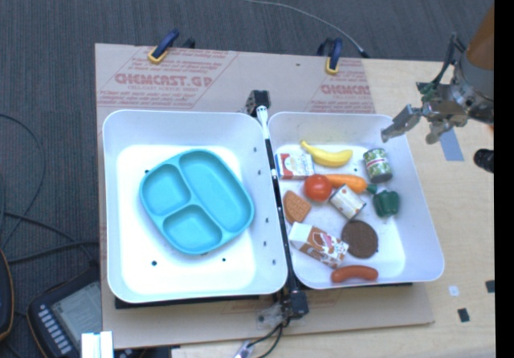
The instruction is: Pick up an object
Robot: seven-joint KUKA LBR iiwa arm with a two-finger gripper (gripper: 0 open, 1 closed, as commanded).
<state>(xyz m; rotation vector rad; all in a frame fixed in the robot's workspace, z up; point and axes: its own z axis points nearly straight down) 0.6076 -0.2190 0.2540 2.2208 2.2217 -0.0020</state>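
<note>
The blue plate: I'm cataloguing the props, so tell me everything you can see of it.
The blue plate is a light blue, smooth, plastic-looking tray with rounded corners and three compartments: one long one along its right side and two smaller ones on the left. All three look bare. It lies flat, turned at a slant, near the middle of the left bin, resting on the bin's white floor. Nothing else touches it.

The arm's wrist section carries an orange band [484, 42] at its upper end. Below it sits a grey metal gripper assembly [418, 125] with slender grey fingers [397, 124]. Small green fittings [430, 91] are mounted on the gripper body, with a blue-grey flat plate [452, 146] alongside.
</note>
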